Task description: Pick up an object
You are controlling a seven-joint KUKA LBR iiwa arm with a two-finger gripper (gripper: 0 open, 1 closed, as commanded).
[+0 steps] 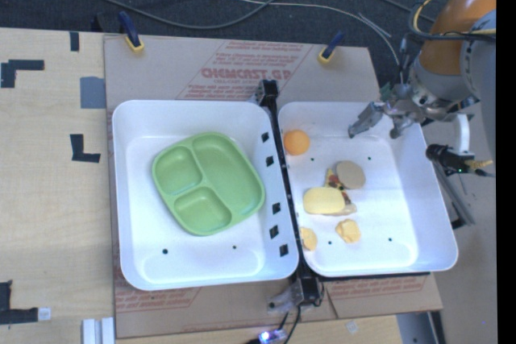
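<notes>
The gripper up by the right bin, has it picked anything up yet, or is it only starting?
Only starting, by the look of it. The gripper hangs open over the right bin's far corner with nothing between its fingers. The orange ball, the sandwich and the small yellow pieces all lie in the bin. Choosing and grasping one remains.

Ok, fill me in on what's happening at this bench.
A grey arm with an orange band reaches in from the right; its gripper hovers over the far part of the right bin, holding nothing. That bin holds an orange ball, a yellow piece and some smaller items. The left bin holds a green divided tray.
</notes>
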